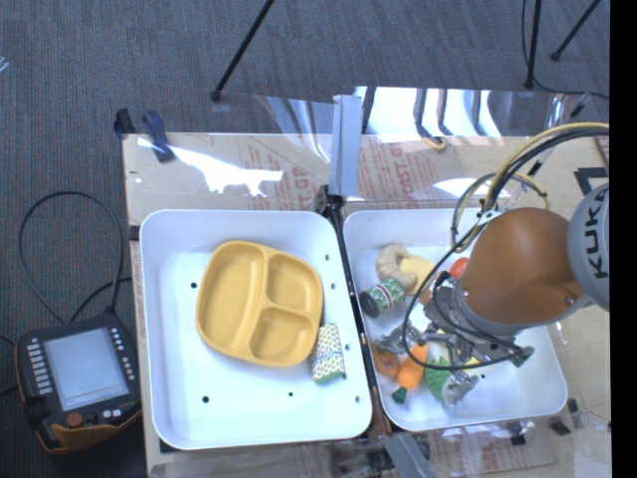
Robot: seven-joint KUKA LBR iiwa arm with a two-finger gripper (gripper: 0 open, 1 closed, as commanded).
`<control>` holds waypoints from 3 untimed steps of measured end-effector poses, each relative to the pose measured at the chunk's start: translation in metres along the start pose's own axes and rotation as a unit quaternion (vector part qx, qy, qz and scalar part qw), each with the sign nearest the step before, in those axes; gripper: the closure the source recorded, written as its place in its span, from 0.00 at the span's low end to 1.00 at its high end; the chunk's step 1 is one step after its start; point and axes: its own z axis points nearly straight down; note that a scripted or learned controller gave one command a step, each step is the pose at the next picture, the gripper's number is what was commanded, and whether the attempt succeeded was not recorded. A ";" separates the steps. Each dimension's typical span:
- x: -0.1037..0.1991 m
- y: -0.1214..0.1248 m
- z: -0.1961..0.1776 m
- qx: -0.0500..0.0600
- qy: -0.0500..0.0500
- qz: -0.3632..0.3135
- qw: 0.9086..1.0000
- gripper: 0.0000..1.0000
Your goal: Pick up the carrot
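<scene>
Carrot [410,373], orange, apparently green-tipped

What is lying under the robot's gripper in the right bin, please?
Under the gripper lie the orange carrot with its green end, and a green item. The arm's wrist covers whatever lies further right.

Two white bins [159,267] [542,391] sit side by side, holding one yellow divided plate [261,302], one small bottle [384,295] and one carrot [409,374].
</scene>
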 end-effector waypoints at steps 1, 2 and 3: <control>0.002 0.013 -0.003 0.003 0.000 -0.117 0.993 0.00; -0.003 0.016 -0.011 0.001 -0.002 -0.121 0.993 1.00; -0.010 0.047 -0.133 -0.001 -0.001 -0.297 0.955 1.00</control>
